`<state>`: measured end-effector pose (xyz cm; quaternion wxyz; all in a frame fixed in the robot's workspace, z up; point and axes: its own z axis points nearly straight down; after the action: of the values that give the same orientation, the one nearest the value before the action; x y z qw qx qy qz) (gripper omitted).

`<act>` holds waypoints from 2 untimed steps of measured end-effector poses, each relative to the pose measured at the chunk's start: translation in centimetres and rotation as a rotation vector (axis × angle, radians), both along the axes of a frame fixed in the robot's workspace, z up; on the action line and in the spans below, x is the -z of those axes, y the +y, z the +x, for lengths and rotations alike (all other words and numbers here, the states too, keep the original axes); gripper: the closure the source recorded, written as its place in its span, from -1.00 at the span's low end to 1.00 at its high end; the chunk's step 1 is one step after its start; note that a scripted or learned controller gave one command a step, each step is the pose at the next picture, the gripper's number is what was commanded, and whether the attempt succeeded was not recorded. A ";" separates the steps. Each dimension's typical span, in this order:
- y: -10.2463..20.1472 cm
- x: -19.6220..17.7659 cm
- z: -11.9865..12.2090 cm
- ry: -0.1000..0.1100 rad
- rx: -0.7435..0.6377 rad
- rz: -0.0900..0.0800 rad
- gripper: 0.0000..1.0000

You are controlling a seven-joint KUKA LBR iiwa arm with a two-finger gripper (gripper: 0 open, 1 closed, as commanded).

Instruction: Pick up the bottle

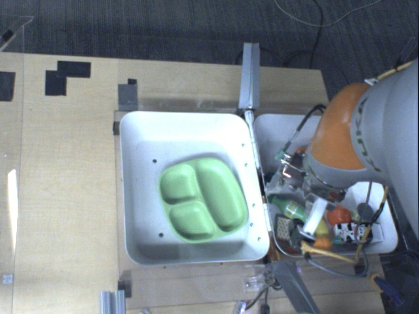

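A green bottle (pixel 289 207) lies on its side in the right bin (pixel 275 133), close to the bin's left wall and among other clutter. The arm's orange band and grey wrist cover much of that bin. My gripper (pixel 292 175) hangs below the orange band, just above and behind the bottle, with metal parts and cables around it. Nothing visibly sits between its tips.
The left bin (pixel 141 175) holds a green divided plate (pixel 203 198). Around the bottle lie a white object (pixel 315 215), a red-orange item (pixel 338 215), a small grater-like piece (pixel 283 226), a wooden stick (pixel 327 254) and a dark utensil (pixel 364 210). A metal post (pixel 249 77) stands between the bins.
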<state>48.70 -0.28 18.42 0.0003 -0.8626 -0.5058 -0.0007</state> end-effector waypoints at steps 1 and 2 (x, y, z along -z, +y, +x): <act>-6.5 0.0 0.0 -0.001 0.105 -0.001 -1.00; -9.2 9.5 0.3 -0.010 0.153 0.001 -1.00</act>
<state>49.04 -9.50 8.96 -0.0020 -0.8987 -0.4385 -0.0052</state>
